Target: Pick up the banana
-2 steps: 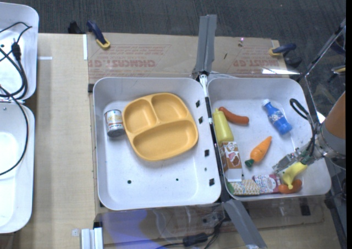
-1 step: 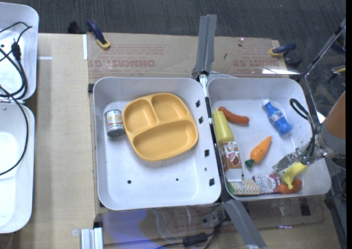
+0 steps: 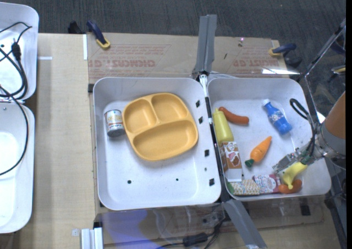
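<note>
My gripper (image 3: pixel 297 161) is low in the near right corner of the right bin (image 3: pixel 250 86), and my fingers pinch the upper end of the banana (image 3: pixel 295 171). The rest of the banana hangs below my fingertips (touching the bin floor or not, I cannot tell). Just beneath it lies an orange-red toy (image 3: pixel 288 188), to my left a carrot (image 3: pixel 259 149), and beyond me a blue bottle (image 3: pixel 276 117).

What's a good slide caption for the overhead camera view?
Gripper reaches the banana near the right bin's front corner; yellow divided plate and can sit in the left bin.
</note>
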